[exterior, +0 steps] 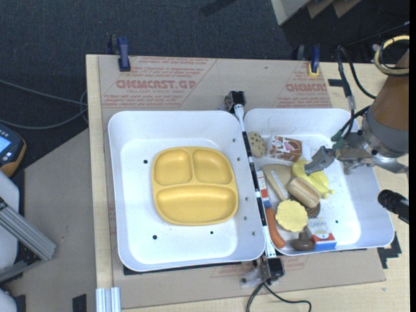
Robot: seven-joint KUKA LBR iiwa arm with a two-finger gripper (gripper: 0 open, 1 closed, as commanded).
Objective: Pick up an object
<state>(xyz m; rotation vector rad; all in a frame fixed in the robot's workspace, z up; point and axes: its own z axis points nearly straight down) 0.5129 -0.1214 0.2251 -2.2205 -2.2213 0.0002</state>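
Note:
The right bin (344,203) holds a pile of toy food: a yellow piece (311,177), a tan bun-like piece (303,191), a round yellow disc (292,216), a cookie (256,144), a printed packet (286,147), a brown lump (303,242) and an orange stick (273,229). My gripper (323,158) hangs at the right bin's upper middle, just above and right of the yellow piece. Its grey fingers point left and down. Nothing shows between them.
The left bin (130,168) holds a yellow divided plate (194,185). A black rail (250,168) runs between the two bins. Blue clamps (121,51) (314,60) stand at the board's far edge. The arm's orange band (395,103) is at the right edge.

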